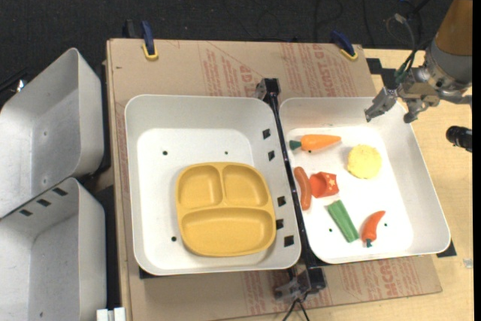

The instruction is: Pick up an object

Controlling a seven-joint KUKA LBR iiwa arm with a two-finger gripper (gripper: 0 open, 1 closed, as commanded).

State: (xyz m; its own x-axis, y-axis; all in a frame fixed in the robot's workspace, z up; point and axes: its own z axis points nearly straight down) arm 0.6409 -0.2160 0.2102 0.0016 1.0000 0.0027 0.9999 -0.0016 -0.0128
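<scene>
From the overhead camera, my gripper (394,108) hangs over the far right corner of the right bin (421,184), at about two o'clock from that bin's middle. My two fingers (378,108) stand apart, released, with nothing between them. My arm (455,26) comes in from the right, its orange band above the wrist.

Below me the right bin holds six things. A carrot (316,142) lies at eleven o'clock of the bin's middle, green end toward the divider. A yellow round piece (364,161) sits near the centre, at about five o'clock from the carrot and well apart from my fingers. A red pepper piece (324,184) lies at eight o'clock from the yellow one, with a sausage (303,187) just beside it at nine o'clock, along the bin's left wall. A green stick (343,221) lies at six o'clock, and a red chili (372,226) is near it at three o'clock.

The left bin (150,162) carries a yellow divided plate (225,208), sitting toward its near side. The bins rest on a cardboard sheet (225,64).
</scene>
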